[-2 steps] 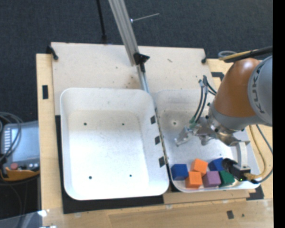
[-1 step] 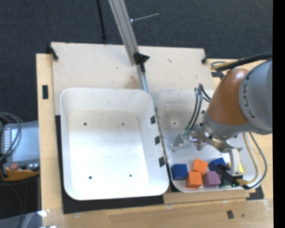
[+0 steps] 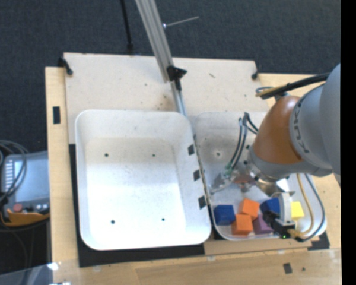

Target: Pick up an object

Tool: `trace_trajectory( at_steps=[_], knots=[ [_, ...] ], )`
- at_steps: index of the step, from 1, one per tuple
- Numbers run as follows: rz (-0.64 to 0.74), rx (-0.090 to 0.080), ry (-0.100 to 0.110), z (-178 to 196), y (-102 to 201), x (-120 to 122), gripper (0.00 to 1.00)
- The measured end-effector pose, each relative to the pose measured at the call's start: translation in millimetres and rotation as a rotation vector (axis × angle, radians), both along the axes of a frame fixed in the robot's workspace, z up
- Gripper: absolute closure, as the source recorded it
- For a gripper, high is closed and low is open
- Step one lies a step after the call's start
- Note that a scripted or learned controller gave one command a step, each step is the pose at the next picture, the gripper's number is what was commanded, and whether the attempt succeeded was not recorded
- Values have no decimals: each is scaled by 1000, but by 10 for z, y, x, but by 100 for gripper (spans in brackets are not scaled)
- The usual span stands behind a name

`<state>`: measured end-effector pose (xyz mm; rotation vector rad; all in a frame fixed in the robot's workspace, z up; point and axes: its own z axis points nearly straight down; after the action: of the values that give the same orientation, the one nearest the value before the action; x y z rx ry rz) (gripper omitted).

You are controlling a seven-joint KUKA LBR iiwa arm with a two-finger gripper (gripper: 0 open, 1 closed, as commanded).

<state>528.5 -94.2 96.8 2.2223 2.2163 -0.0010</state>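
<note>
Lying where, the things to be picked? you ask.

All in the right bin (image 3: 217, 140), toward its front end, I answer. A blue cube (image 3: 224, 214) sits close to the wall next to the left bin (image 3: 136, 159). Just to its right are an orange block (image 3: 250, 207) and a second orange block (image 3: 242, 224), the second nearer the front rim. A purple block (image 3: 261, 225) lies against that one's right side. Further right are a blue block (image 3: 271, 206) and a yellow block (image 3: 296, 209), both partly hidden under my wrist.

And your pincer? you ask.

My pincer (image 3: 243, 181) hangs over the middle of that same bin, just behind the orange block and apart from the blue cube. Whether it is open or closed, or has hold of anything, I cannot tell. My arm (image 3: 311, 129), with its orange band (image 3: 273, 138), covers much of it.

What lies around? you ask.

Both white bins rest side by side on a pale bench (image 3: 124, 82). A metal rail (image 3: 157, 34) slants down from the top toward the gap between them, and dark carpet (image 3: 47, 16) surrounds the bench.
</note>
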Motion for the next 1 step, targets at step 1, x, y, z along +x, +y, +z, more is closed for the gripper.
trace_trajectory(
  at_steps=[1],
  knots=[
    [-7,2,-5,124,-3,14,100]
  ],
)
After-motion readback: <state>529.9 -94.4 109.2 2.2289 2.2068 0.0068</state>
